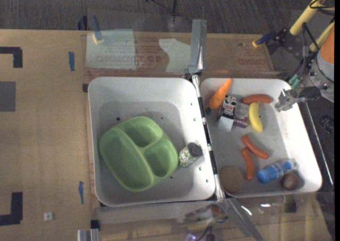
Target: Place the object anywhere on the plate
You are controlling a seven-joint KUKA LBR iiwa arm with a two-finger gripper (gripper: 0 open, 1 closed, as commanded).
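The gripper (283,101) sits over the upper right rim of the right bin (311,152); whether it is apart or together cannot be told, and nothing is seen clamped in it. The nearest candidates lie just to its left: the banana (256,116), long axis running up-down in the view, and a sausage (257,98) lying crosswise above it. The green plate (137,152) rests in the left bin (101,101), well apart to the gripper's left and slightly lower, so any carry must cross the divider between bins.
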